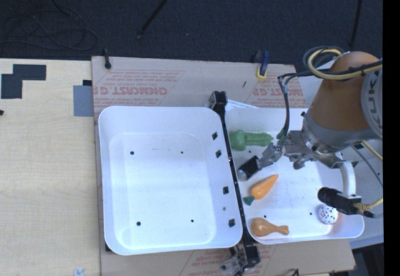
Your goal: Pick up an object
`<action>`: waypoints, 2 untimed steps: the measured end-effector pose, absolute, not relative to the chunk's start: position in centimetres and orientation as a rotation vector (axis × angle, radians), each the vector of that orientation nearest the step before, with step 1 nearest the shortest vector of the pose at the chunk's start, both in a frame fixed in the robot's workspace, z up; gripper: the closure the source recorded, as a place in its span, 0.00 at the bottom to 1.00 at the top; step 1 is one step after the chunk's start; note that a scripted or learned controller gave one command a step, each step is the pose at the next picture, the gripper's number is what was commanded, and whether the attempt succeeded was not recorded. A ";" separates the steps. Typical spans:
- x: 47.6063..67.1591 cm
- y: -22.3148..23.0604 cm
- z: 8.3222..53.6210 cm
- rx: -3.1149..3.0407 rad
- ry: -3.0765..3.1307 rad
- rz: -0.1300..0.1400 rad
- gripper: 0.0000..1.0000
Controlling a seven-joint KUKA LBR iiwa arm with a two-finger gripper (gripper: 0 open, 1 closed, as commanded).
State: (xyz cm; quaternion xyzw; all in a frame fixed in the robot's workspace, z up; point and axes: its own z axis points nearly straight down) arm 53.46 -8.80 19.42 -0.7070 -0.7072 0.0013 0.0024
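My gripper (274, 152) hangs low over the right bin (350, 228), near its middle. Just to its left lies a small black and silver object (247, 167), close to the gripper's tip; I cannot tell whether they touch. A green toy (250, 139) rests behind the gripper near the divider. An orange carrot (264, 187) lies in front of the gripper, and a tan pear-shaped toy (269, 227) sits by the front wall. A white dotted ball (327, 214) sits at the bin's front right.
The left bin (112, 143) stands beside the right one, the two meeting at a black-clipped divider (228, 168). Both rest on a cardboard sheet (156, 84) on the wooden bench. The arm's orange-brown body (340, 100) covers the right bin's back right part.
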 end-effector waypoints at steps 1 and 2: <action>64.4 -6.3 20.0 -2.219 -2.230 -0.006 0.00; 64.5 5.7 30.1 -2.208 -2.239 -0.016 0.00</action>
